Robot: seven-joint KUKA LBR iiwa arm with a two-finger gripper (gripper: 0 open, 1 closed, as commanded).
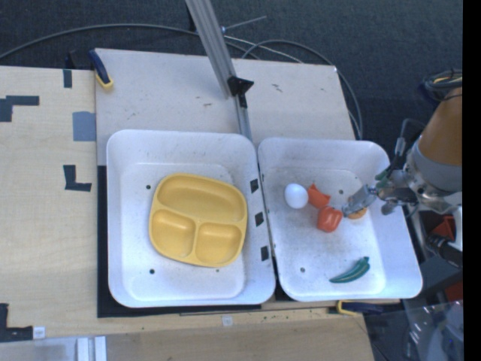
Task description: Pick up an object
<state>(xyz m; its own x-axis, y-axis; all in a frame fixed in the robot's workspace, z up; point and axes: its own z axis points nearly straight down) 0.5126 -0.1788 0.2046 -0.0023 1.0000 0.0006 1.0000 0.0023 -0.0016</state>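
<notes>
The jaws (359,204) are hanging low inside the right bin (391,273), over its right half, with the grey arm (440,156) and its orange band entering from the right. Whether the jaws are open or closed cannot be determined; the tips are too small and dark against the bin floor.

Nearest target: a small orange piece (357,214) is lying directly at the jaw tips, partly covered by them. No object is visibly sitting between the jaws.

Just left of the tips, a red-orange rounded toy (328,219) is resting on the bin floor. A second red-orange piece (318,197) is lying further left and slightly farther back, touching a white egg-shaped object (296,195). These 3 items are forming a cluster running left from the jaws.

A green pepper-like toy (351,271) is lying well apart at the near side of the same bin, its long axis running diagonally, low-left to high-right. It is slender, curved and glossy.

The left bin (120,201) is carrying a yellow 3-compartment plate (198,219) of smooth moulded plastic. Both bins are matt white, speckled with dirt.

Judgement: the coming move is depending on a short descent onto the orange piece.
</notes>
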